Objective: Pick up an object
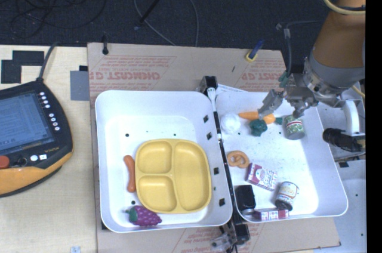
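Note:
My gripper (283,107) hangs over the far part of the right bin (325,171), fingers spread open with nothing between them. Just below its left finger (267,104) lie an orange carrot (253,116) and a small green toy (258,127). A small tin can (293,127) lies on its side under the right finger. Further left rests a white ball (230,123). A pretzel (237,158), a red and white box (261,176), a second can (286,193), a black block (245,197) and a thin bar (272,214) lie nearer the front.
The left bin (113,126) holds a yellow divided plate (173,175), an orange sausage (129,173) and purple grapes (143,216). A teach pendant (30,132) sits at the far left. Cables (167,1) lie on the dark floor behind.

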Motion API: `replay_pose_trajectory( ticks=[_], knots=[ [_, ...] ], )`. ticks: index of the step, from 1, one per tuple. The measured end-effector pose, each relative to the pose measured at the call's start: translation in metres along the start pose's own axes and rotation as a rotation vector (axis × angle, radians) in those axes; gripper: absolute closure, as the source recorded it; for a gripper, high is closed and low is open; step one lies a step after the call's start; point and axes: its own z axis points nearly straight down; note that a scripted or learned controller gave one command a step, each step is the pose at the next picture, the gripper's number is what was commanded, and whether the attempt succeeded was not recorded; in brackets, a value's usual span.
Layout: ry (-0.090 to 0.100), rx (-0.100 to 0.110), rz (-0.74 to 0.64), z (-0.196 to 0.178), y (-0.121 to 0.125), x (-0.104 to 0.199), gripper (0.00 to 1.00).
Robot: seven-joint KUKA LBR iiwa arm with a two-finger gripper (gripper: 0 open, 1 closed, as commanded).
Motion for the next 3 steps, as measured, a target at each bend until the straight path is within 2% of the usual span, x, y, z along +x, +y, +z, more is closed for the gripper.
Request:
replay_pose_trajectory(
  ticks=[1, 2, 3],
  knots=[
    [-0.001, 0.0, 0.002, 0.073, 0.059, -0.041, 0.0],
    [0.0, 0.002, 0.0, 0.159, 0.059, -0.034, 0.0],
    [0.0, -0.001, 0.001, 0.147, 0.06, -0.034, 1.0]
  ],
)
